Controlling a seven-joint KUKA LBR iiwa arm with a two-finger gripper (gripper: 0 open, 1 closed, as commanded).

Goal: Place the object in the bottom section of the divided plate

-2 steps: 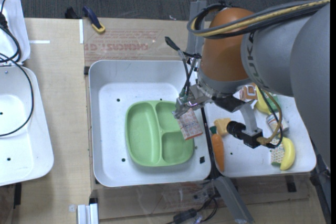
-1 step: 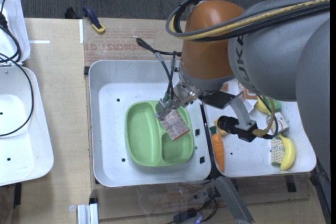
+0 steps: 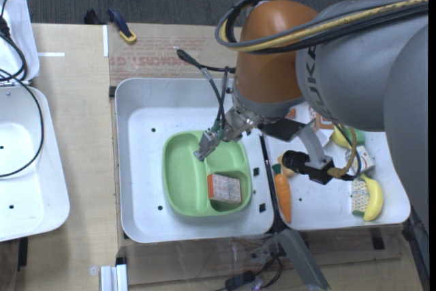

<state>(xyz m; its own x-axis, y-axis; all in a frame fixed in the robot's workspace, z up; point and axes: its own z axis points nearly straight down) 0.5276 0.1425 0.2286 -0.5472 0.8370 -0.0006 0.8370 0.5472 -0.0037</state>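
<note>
A green divided plate (image 3: 181, 174) lies in the middle bin (image 3: 136, 146). A small block (image 3: 225, 189) with a reddish top and pale speckled sides rests in the plate's lower right section, nearest the bin's front edge. My gripper (image 3: 207, 145) hangs over the plate's upper middle, near the dividing ridge, up and left of the block and apart from it. Nothing shows held at its tip. The orange wrist band and grey arm cover the bin's far right corner.
In the right bin (image 3: 327, 215) lie a carrot (image 3: 283, 197) close to the shared wall, a banana (image 3: 372, 198), and some small packets (image 3: 359, 159). Another white bin (image 3: 27, 167) with black cables sits at the far left. A blue-and-yellow clamp (image 3: 120, 25) rests on the bench behind.
</note>
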